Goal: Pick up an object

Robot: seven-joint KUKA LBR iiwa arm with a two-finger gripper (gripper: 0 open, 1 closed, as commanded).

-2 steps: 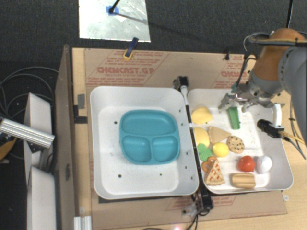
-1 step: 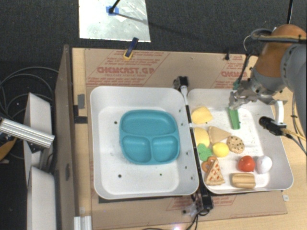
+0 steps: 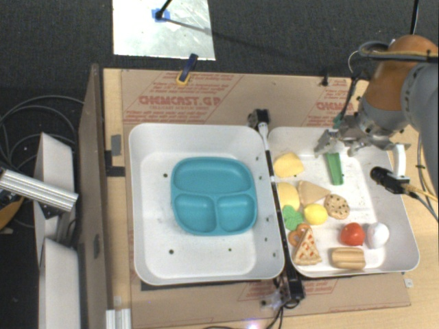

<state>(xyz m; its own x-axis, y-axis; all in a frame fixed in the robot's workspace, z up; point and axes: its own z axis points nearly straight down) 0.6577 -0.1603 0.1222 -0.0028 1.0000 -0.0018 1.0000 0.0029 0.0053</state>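
My gripper (image 3: 341, 142) hung spread wide, holding nothing, just above the green stick (image 3: 334, 168) in the right bin (image 3: 405, 252), and I thought it might slip away or I might bump the yellow food (image 3: 288, 164) nearby.

Two shallow white bins sit side by side: the left bin (image 3: 154, 184) holds one blue divided tray (image 3: 212, 195). The right bin (image 3: 398, 232) holds one green stick (image 3: 334, 168), one cookie (image 3: 337, 205), one tomato (image 3: 352, 234), one white egg (image 3: 377, 234), one bread roll (image 3: 347, 257), one pizza slice (image 3: 306, 247) and one lemon (image 3: 315, 214).
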